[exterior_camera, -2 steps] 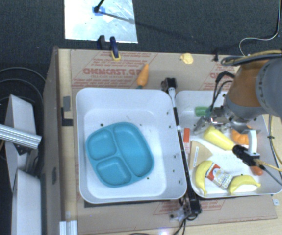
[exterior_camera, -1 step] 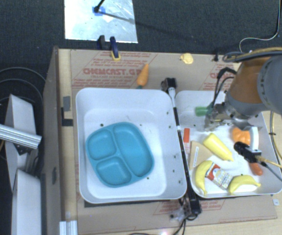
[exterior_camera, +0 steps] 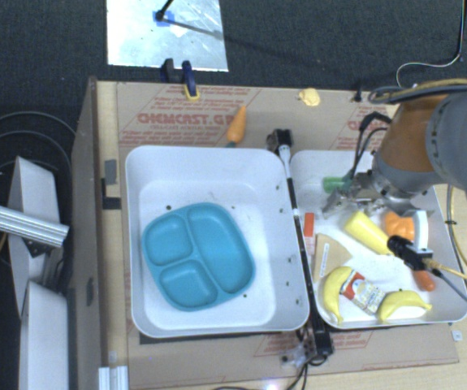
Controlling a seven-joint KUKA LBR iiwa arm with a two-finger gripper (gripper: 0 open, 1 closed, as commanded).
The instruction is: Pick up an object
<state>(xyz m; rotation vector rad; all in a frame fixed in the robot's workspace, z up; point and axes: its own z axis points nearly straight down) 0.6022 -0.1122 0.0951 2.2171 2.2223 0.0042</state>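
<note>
Camera view: tool (exterior_camera: 340, 198) low in right bin (exterior_camera: 452, 311), beside yellow block (exterior_camera: 368, 231); finger state unclear.

We see the gripper (exterior_camera: 340, 195) low in the right bin (exterior_camera: 309, 169) near a yellow block (exterior_camera: 367, 231); a blue tray (exterior_camera: 197, 254) fills the left bin (exterior_camera: 209, 165)

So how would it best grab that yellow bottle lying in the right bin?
Probably from above, hand closing across the middle of the yellow bottle. It lies flat and slanted in the right bin, so its long sides are exposed. The orange piece crowds its far end, so the middle seems safer.
</note>
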